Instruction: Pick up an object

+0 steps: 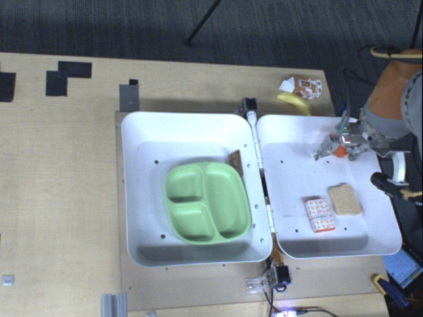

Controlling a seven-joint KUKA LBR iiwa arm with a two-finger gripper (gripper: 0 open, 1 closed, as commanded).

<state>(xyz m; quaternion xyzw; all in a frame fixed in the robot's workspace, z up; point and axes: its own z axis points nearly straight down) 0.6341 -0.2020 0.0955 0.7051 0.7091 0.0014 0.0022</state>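
Gripper (pixel 338 146) spread over small orange object (pixel 338 152) in right bin (pixel 377 243).

I see my gripper (pixel 338 149) over the right bin (pixel 291 131) with an orange object (pixel 339 152) at its fingers; a green tray (pixel 207 202) fills the left bin (pixel 142 150).

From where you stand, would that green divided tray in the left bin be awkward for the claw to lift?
Probably. The green tray looks like stiff moulded plastic, so it should not flop. It is wide and shallow, so a two-finger gripper would likely have to pinch its thin rim, and it might tilt. Its glossy surface may be slippery.
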